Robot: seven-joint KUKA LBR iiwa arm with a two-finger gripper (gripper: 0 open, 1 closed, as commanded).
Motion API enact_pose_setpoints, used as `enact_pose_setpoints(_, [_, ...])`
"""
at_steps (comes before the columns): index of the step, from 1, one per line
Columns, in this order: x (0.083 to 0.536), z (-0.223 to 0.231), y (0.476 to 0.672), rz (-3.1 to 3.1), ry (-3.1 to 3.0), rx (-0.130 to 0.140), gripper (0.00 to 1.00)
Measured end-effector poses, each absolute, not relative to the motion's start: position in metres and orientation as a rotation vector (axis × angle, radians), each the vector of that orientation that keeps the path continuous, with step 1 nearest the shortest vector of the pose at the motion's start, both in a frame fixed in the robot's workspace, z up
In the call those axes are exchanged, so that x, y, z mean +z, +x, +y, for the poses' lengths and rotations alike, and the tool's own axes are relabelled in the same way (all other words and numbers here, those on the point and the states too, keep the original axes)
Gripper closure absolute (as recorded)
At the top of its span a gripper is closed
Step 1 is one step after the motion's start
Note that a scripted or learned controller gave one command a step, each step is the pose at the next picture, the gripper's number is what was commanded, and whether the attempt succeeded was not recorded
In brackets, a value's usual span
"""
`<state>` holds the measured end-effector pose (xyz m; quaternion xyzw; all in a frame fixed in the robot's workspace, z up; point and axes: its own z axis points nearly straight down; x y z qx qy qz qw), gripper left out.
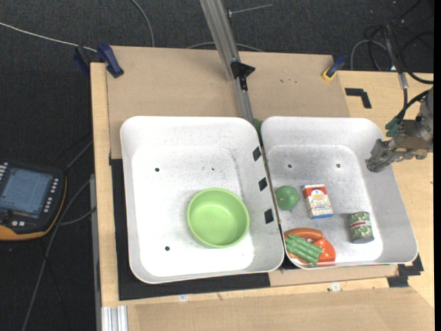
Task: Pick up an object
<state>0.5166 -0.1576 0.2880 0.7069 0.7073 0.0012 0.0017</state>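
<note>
- Two white bins: left bin (138,150) has a green bowl (218,217).
- Right bin (358,140): green ball (287,198), small carton (318,201), can (359,227), veg plate (309,247) at near edge.
- Gripper (379,158) over right bin's far-right rim, holding nothing; claw width: can't tell.

Left bin (138,143): we see a green bowl (218,217) near its front right.
Right bin (310,126): we see a green ball (287,197), a small carton (318,201), a can (359,227) and a plate of toy food (309,247).
End effector (379,158): over the right bin's right rim, holding nothing we can see.
</note>
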Motion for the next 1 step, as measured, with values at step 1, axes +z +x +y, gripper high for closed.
enact_pose_setpoints(1, [0.2906, -0.107, 0.5338, 2.224, 2.218, 0.001, 1.0])
